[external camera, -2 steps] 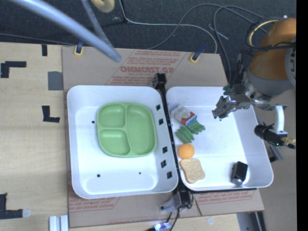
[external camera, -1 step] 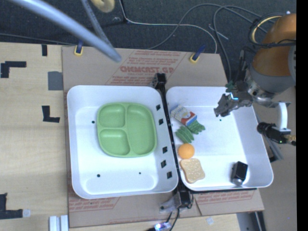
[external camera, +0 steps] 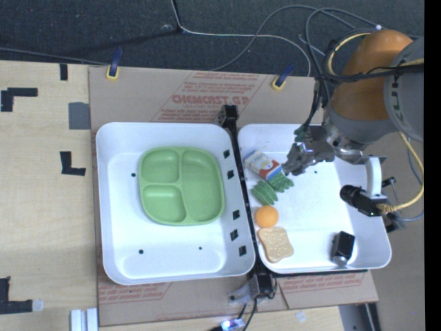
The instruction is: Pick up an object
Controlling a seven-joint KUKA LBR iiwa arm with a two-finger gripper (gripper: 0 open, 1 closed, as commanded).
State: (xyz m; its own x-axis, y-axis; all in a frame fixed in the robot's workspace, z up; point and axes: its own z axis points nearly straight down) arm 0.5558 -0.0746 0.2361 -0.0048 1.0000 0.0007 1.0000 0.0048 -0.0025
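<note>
Over the right bin (external camera: 358, 205), the grey arm with its orange band reaches in from the right, and its gripper (external camera: 298, 158) hangs low just beside a small white carton with red and blue print (external camera: 260, 163). Whether the pincer is apart or together I cannot tell. Below the carton lie green bean pods (external camera: 270, 187), touching or nearly touching it; further toward the front sit an orange ball (external camera: 266, 216) and a slice of toast (external camera: 275, 244), close together. A dark block (external camera: 342, 247) rests in the front right corner of that bin. Across the divider, the left bin (external camera: 117, 205) holds a green divided plate (external camera: 182, 185).
</note>
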